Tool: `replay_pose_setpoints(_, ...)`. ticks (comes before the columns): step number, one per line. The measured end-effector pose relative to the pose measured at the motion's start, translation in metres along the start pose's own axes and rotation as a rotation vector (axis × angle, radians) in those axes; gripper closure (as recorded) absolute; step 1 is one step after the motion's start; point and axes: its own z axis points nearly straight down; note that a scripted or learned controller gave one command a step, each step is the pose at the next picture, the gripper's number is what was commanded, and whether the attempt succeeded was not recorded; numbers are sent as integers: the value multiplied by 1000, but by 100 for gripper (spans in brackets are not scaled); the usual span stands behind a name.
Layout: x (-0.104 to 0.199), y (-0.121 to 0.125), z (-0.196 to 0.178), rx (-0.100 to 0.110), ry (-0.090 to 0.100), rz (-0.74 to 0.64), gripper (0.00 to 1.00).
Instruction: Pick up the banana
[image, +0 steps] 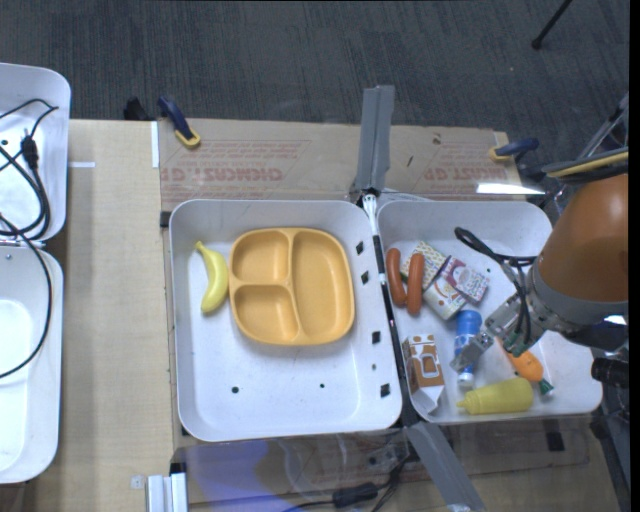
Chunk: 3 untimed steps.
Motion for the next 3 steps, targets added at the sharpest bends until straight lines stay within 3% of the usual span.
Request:
replay_pose_setpoints(1, 29, 25, -36, -1, -1, -343, 0)
replay_pose_setpoints(2, 56, 47, -36, -1, 1, -721, 0)
replay_pose_setpoints(3, 9, 6, 64, 0, 2, -657, 0)
